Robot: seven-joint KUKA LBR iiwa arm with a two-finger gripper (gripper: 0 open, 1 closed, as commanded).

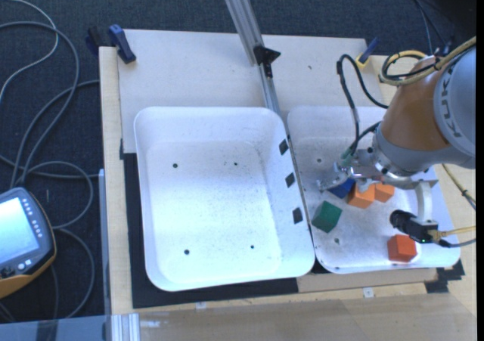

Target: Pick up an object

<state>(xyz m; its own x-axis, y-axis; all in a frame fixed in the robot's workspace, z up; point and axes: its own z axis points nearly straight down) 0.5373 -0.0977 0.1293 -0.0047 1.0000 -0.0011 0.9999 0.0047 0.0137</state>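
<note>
Pendant (19, 237) with a lit screen lies at the far left, off the bench on the dark floor, with grey cables looping above it. Next comes the left bin (215, 196), a shallow white tray speckled with dark flecks and a few small holes. A slanted metal rail (246, 26) runs down from the top of the view to the seam where the two bins meet, and black clips sit along that seam. The right bin (333, 252) holds the objects: a green block (327, 217) lies tilted nearest the seam, a blue block (342, 189) sits just above and to its right, two small orange blocks (363, 196) and (383, 193) lie touching each other just beside the blue one, and a larger orange-red block (401, 248) rests near the bin's lower right edge, well apart from the cluster. The gripper (344, 179) hangs over the blue block, below the arm's orange band (412, 116); its metal tip seems to touch or come very close to that block, but the wrist hides the fingers, so I cannot tell whether they are apart or closed
</note>
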